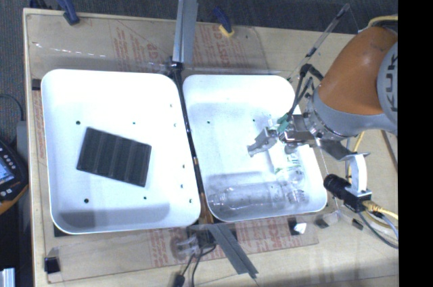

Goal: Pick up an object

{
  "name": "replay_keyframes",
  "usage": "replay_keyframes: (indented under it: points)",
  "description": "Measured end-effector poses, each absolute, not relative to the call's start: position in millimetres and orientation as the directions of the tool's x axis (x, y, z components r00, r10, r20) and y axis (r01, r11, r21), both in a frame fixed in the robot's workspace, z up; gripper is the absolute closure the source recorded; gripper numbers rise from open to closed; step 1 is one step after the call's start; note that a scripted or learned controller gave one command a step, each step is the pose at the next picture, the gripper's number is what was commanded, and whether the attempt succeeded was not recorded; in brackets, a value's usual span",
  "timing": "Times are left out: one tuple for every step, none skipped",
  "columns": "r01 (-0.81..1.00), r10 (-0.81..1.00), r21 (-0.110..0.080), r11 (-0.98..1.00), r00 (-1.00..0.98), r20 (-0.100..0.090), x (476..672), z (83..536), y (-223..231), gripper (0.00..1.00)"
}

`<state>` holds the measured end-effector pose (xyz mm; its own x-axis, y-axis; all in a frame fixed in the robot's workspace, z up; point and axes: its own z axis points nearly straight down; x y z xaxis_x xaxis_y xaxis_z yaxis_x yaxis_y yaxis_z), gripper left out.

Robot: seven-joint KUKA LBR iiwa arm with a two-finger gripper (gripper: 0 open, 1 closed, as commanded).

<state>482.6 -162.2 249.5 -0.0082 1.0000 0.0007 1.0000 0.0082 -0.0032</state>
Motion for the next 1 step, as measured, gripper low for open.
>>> replay_keyframes:
  points:
    - [1.0,1.0,-0.004,-0.006,0.007,0.001,502.7,220.2,-184.0,0.0]
